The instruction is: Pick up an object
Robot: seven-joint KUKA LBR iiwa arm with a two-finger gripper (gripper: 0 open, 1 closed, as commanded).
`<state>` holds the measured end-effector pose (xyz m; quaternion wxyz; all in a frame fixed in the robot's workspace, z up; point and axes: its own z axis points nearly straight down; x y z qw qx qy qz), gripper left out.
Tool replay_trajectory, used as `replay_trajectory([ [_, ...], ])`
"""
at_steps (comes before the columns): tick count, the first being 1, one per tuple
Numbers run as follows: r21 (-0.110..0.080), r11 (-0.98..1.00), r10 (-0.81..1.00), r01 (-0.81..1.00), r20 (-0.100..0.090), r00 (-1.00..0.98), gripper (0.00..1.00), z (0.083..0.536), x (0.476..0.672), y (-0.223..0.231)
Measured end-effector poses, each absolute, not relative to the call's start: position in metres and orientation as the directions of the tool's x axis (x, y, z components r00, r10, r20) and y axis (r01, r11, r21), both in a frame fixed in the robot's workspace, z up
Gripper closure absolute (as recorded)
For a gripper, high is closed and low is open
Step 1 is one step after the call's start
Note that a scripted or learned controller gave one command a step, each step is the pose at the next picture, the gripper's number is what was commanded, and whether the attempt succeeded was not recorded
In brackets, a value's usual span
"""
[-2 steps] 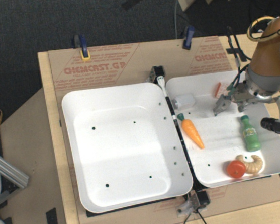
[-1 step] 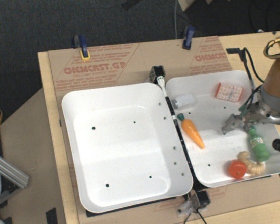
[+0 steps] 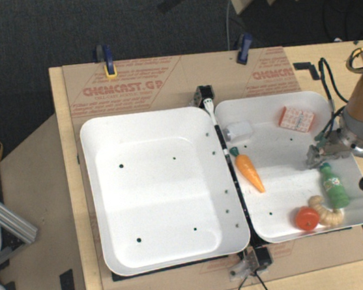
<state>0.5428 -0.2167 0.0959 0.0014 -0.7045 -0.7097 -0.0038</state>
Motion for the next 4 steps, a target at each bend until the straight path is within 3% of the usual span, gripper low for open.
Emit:
replay_trajectory([
  [1,0.012,0.007,1.0,1.0,-0.003,-0.007,1.0,0.199,0.568,-0.168],
  [2,0.006,0.002,1.0,1.0,-0.003,-0.002,1.0,0.204,0.566,-0.171],
  [4,0.012,0.003,1.0,1.0,-0.006,-0.003,1.0,0.224,0.567,-0.172],
])
